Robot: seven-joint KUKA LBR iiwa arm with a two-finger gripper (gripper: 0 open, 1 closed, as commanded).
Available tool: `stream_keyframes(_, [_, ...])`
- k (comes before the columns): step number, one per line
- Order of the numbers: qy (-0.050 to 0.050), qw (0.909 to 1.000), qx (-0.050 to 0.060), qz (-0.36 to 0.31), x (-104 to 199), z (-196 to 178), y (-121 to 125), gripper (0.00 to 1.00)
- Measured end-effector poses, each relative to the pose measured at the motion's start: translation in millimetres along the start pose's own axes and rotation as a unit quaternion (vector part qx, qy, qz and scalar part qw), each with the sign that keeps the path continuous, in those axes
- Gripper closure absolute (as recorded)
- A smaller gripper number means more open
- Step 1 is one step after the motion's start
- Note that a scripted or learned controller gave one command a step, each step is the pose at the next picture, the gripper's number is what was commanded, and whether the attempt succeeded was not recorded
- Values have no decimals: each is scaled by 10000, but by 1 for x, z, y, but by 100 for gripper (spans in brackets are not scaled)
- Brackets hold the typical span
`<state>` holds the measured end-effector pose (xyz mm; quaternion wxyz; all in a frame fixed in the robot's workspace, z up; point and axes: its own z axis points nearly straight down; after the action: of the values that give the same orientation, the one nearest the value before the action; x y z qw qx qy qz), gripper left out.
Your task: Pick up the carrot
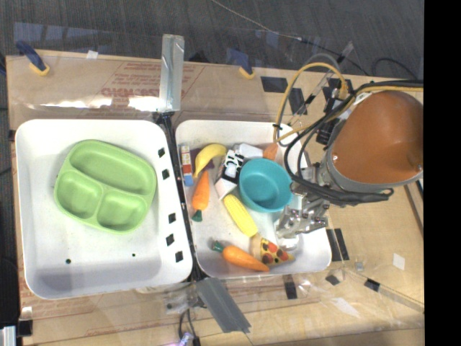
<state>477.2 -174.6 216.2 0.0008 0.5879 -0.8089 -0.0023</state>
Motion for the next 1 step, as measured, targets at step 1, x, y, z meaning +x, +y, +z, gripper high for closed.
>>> stream_keyframes(1, [-6,10000,-19,37,27,42,-8,100])
